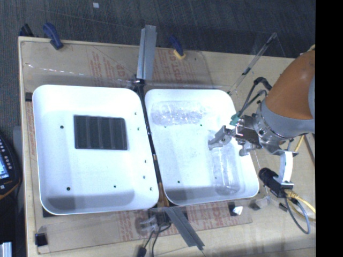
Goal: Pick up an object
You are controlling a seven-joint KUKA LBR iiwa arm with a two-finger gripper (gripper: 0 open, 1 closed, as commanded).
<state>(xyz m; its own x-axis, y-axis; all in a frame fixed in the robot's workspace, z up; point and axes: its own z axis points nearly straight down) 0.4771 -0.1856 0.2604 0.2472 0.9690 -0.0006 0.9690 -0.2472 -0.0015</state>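
Take the right bin [161, 143] as your landmark, because everything that matters sits inside it. The gripper [221, 138] hangs over that bin's right-hand half, reaching in from the arm's grey wrist and orange band at the bin's right rim. Directly beneath and just toward the bin's near edge lies a clear plastic bottle [225, 167], hard to read against the white floor. Its long axis runs from the middle of the bin toward the near rim, roughly parallel to the bin's right wall and close beside it. A second clear item, a crumpled transparent wrapper [177, 114], rests against the bin's far wall, well apart from the gripper. The bottle is plainly the nearer candidate, so judge the coming move by it. You cannot tell from this view how wide the tool stands; the metal parts blur into one another, and nothing is visibly clamped there. What counts is the offset: the bottle's upper end appears to sit right under the tool, while most of its body stretches away toward the near rim. A grasp would likely want the closing direction set across that long axis, left to right in bin terms. The bottle's closeness to the right wall may leave little room on that side. The left bin [48, 143] holds a dark ribbed block [101, 133].
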